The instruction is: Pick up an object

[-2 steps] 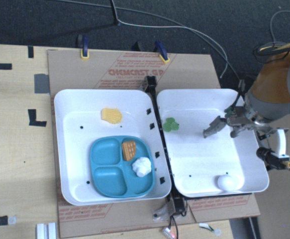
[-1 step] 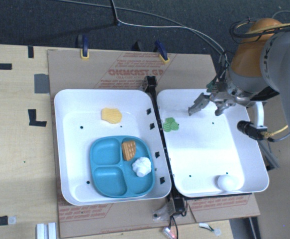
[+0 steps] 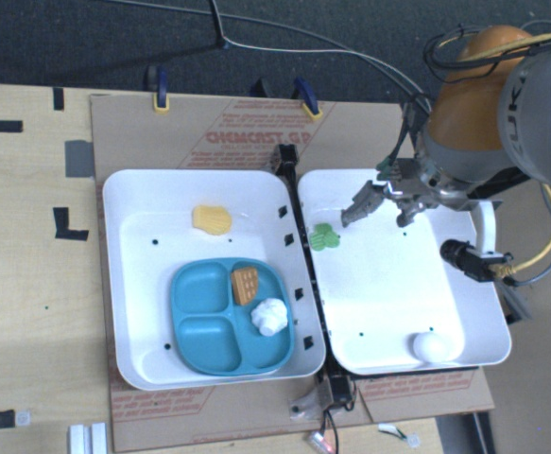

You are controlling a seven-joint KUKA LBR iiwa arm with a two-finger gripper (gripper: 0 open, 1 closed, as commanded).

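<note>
Overhead, gripper (image 3: 381, 208) spread wide and holding nothing above the right bin (image 3: 464, 348), small green object (image 3: 324, 237) lying on the bin floor by its left wall, just beside the nearer fingertip (image 3: 347, 220), not between the fingers.

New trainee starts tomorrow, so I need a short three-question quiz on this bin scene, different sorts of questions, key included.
1. True or false: the green object lies in the right bin.
2. Which bin holds the blue divided tray? A left, B right.
3. Fill in: the end effector has its fingers ____.

Key: 1 true. 2 A, the left bin. 3 open, holding nothing.
</note>
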